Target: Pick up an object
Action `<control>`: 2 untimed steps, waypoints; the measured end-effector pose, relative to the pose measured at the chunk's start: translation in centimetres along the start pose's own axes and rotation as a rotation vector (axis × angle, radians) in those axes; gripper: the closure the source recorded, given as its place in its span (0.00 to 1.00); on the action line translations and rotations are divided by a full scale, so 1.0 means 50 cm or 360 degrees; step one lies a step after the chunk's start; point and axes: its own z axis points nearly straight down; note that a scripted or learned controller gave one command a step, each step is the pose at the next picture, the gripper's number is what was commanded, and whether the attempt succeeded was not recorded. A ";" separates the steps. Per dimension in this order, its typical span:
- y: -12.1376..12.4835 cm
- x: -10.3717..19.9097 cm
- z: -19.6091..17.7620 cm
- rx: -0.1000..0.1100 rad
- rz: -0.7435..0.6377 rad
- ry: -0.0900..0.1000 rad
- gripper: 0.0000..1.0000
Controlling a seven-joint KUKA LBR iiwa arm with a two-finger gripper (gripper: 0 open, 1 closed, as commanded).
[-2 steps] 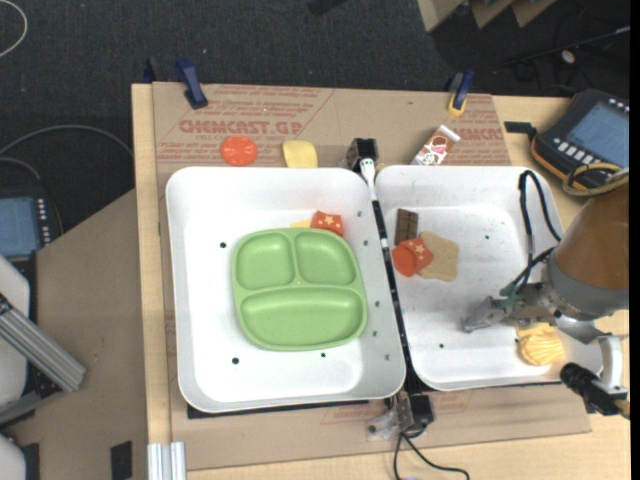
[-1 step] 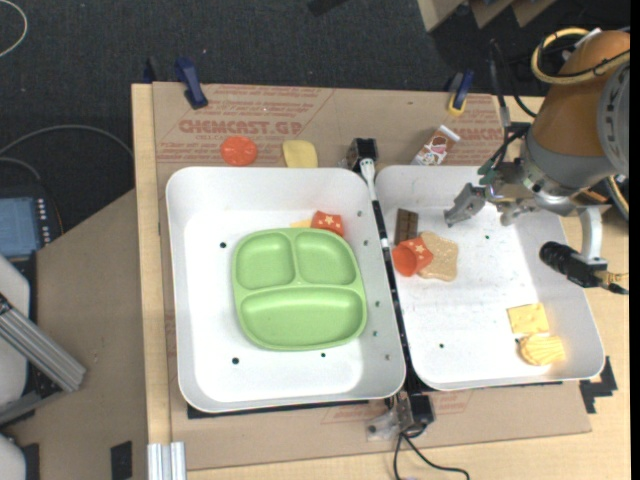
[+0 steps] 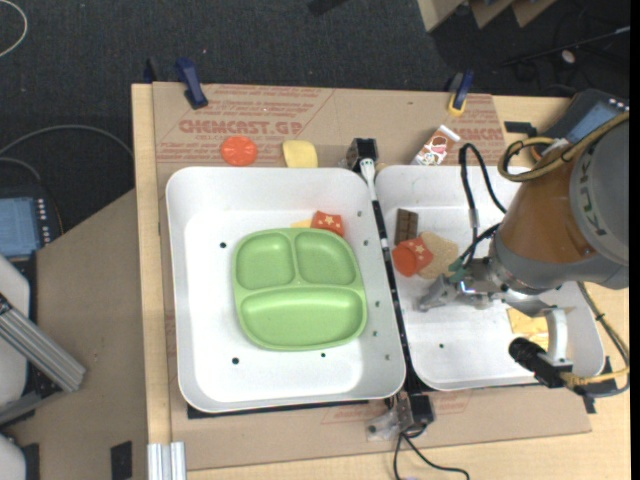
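A: Camera view first, near edge of the bench (image 3: 250,423): what lies there?

B: Bare brown board, with some cables and a small clamp at the near edge between the two bins. Just beyond it, the left bin (image 3: 200,298) holds a green divided tray (image 3: 298,290) with three compartments, all bare. At that bin's far side a small red block (image 3: 328,222) lies just past the tray, with a yellow piece peeking out beside it.

A: And the right bin (image 3: 440,353)?

B: The arm (image 3: 555,213) reaches into it from the right. Its tool (image 3: 440,293) sits low over the middle of the bin floor. Its fingers look slightly parted, and nothing shows between them.

A: What could be picked up?

B: A red round object (image 3: 408,259) lies near the right bin's left wall, just beyond the tool and apart from it. A tan wedge (image 3: 438,247) touches it, and a dark brown block (image 3: 406,224) sits just behind. A yellow flat piece (image 3: 528,320) lies near the bin's right side, partly hidden by the arm.

A: Farther back?

B: On the bench past the bins: an orange disc (image 3: 238,151), a pale yellow block (image 3: 299,154), a small red-and-white packet (image 3: 434,149), and blue clamps (image 3: 190,81) at the far edge.
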 end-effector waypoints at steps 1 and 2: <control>0.114 -0.140 -0.156 -0.0033 0.0002 -0.0017 0.00; -0.060 -0.076 -0.001 -0.0002 0.0001 0.0001 0.00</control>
